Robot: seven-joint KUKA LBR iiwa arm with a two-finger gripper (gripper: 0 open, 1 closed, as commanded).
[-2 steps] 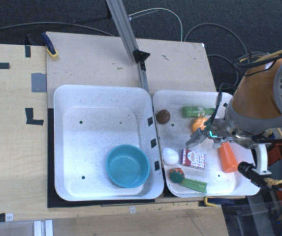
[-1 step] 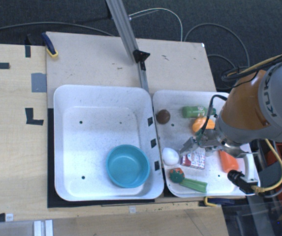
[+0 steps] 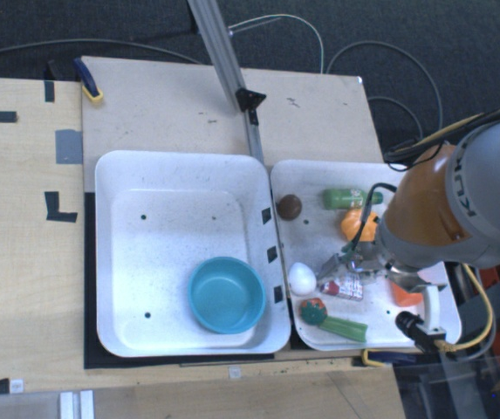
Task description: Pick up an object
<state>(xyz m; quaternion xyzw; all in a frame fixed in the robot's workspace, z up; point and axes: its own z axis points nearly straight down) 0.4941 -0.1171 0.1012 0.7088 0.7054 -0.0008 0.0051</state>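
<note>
A robotics lab or test cell: a plain plywood desk (image 3: 23, 225) marked with tape, two white bins (image 3: 110, 234) set side by side, loose cables (image 3: 354, 55) on dark carpet, a metal mounting pole (image 3: 219, 37), an industrial arm (image 3: 446, 208).

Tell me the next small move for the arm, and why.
Probably a short descent straight down. The gripper sits low in the right bin, over a small crumpled packet with a white egg just beside it. Nothing shows between its fingers, so no grasp is confirmed yet.
</note>
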